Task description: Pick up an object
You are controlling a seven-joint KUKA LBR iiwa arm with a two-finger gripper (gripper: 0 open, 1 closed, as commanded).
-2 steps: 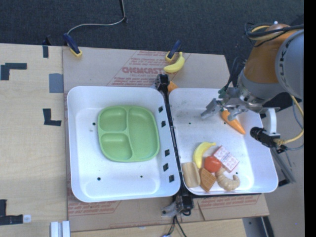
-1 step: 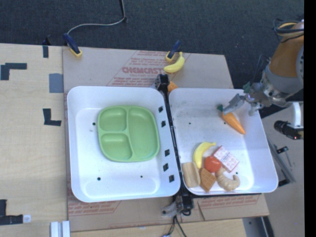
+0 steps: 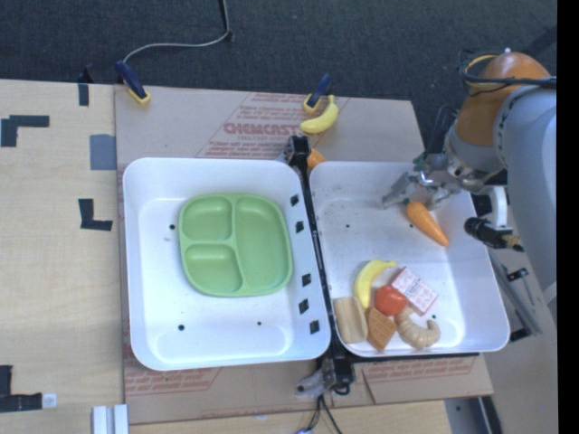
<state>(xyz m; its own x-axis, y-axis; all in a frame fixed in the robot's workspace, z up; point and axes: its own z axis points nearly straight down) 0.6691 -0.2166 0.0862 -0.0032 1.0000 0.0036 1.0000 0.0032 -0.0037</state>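
**Gripper low over the carrot in the right bin**

Camera view: the gripper (image 3: pixel 414 191) hangs spread and released, holding nothing, with its fingers just above the carrot (image 3: pixel 427 222) lying on the right bin (image 3: pixel 362 197). The green tray (image 3: pixel 235 245) sits in the left bin (image 3: pixel 145 242).

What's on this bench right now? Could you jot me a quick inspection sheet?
Surface: cardboard-covered bench, two white bins side by side.
Job's things: right bin holds a carrot, banana, tomato, bread pieces.
Clutter: green divided plate in left bin; yellow clamp at the bench edge.
Grippers: gripper just above the carrot, holding nothing visible.
Cables: one across the floor.
Surroundings: dark carpet.
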